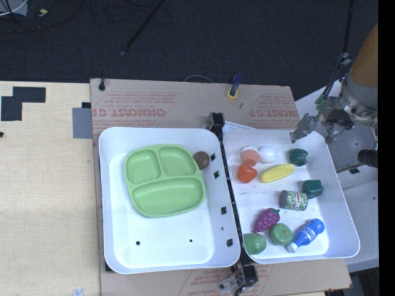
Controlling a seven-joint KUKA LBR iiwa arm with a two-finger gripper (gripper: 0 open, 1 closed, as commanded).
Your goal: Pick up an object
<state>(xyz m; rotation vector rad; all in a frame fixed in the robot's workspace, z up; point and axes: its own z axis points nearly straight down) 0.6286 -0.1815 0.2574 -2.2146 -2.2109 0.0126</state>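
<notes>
Jaws (321, 123) sit spread wide open w/ nothing between them, hovering over the right bin's (345, 227) upper right rim, near the dark green veg (298, 156). Right bin holds toy food: corn (276, 173), white egg (268, 154), orange-red piece (247, 173), labelled can (293, 200) (label too small to read), grapes (266, 219), blue bottle (306, 235). Left bin (117, 239) has a green divided tray (165, 180). Cardboard (154, 106) under the bins has red print, upside down, not clearly legible.

Divided plate (165, 180) in left bin (117, 251), ball (201, 160) touching its right edge; toy foods scattered in right bin (345, 239).
</notes>
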